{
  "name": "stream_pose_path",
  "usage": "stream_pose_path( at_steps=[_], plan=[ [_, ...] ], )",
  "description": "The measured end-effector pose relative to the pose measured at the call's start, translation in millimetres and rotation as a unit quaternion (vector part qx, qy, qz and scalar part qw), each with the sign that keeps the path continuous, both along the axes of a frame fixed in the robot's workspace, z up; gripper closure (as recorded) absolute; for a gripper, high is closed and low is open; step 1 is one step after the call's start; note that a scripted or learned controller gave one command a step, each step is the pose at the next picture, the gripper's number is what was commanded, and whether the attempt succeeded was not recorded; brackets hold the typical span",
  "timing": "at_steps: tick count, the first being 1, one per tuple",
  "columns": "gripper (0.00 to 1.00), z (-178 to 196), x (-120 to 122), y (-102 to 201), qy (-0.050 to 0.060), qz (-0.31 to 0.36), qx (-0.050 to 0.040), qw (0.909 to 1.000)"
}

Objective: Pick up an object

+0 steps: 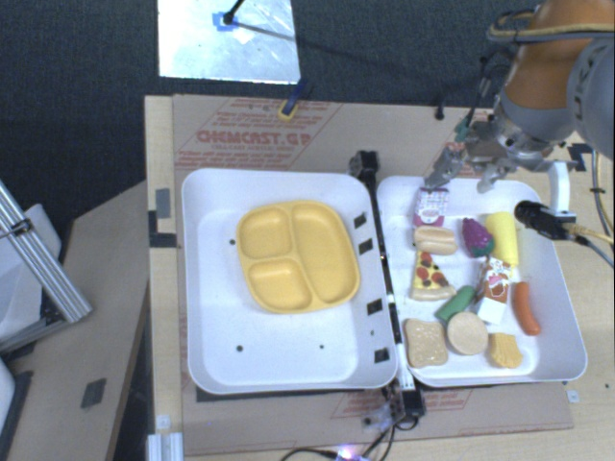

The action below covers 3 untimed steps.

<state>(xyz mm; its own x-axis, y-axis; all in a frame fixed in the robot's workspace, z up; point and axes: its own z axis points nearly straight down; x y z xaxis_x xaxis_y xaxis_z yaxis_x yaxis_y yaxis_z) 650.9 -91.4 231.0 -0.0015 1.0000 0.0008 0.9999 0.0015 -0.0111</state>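
Grey claw point(464, 173), fingers spread, hovers above right bin's point(567, 339) toy food.

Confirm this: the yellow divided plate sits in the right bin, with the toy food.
Wrong bin. The camera view shows the yellow divided plate in the left bin; the toy food, such as the pizza slice, lies in the right bin.

A robotics lab or test cell, not a home. The bench point(240, 128) is topped with a brown protective sheet printed in red lettering, and two shallow white bins point(207, 353) are fixed side by side on it. Toy plastic food point(452, 286) fills the right bin. Cables trail off the near edge, aluminium framing point(38, 267) stands at left, and dark carpet lies beyond.
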Motion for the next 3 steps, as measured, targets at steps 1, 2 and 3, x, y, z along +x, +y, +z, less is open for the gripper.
stream_pose_path(
  at_steps=[1,2,3],
  plan=[
    [0.0,8,2,0,-0.007,0.001,-0.0006,1.0],
    [0.0,-48,2,-9,-0.005,0.0,-0.0006,1.0],
    [0.0,-108,9,-8,-0.005,0.001,-0.0003,1.0]
  ],
)
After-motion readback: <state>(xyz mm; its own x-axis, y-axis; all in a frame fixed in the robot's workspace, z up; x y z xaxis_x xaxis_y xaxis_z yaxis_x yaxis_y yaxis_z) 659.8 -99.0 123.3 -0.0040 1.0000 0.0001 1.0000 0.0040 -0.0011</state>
